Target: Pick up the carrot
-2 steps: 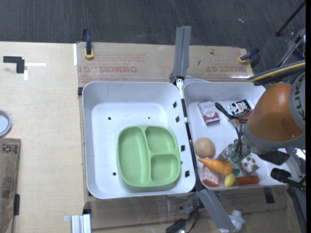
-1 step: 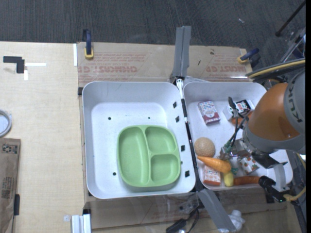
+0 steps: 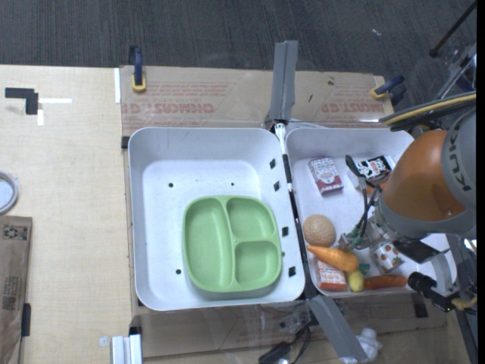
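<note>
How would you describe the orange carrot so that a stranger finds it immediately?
Look in the right white bin, near its front edge. The tapered orange carrot lies just below the round tan ball. It is thicker and paler than the reddish-orange chili-shaped piece lying further right.

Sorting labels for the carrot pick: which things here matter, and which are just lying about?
Belongs to the job:
carrot
tool
right bin

Just lying about:
green plate
brown ball
red packet
yellow piece
left bin
</note>
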{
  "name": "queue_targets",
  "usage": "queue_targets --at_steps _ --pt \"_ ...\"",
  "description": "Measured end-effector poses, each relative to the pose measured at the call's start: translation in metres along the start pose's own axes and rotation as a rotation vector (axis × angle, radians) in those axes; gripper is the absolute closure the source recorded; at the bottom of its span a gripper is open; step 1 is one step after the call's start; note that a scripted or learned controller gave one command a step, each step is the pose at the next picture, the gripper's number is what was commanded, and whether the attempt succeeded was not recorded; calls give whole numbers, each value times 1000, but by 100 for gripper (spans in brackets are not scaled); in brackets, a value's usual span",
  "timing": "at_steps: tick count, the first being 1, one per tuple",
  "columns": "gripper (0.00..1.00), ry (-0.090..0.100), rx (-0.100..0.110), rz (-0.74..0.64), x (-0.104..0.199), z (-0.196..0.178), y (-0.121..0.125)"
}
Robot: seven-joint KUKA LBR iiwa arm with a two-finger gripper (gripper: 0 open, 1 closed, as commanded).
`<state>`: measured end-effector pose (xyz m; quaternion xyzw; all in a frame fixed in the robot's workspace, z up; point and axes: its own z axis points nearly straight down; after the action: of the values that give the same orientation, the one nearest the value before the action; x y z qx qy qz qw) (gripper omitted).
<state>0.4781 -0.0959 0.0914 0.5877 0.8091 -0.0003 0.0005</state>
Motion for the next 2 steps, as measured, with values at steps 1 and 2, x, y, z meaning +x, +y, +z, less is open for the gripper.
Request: queue_targets --at_steps 1,2 --pt "0 0 0 -107 26 -100 9" --pt "0 2 2 -422 -13 -20 -5"
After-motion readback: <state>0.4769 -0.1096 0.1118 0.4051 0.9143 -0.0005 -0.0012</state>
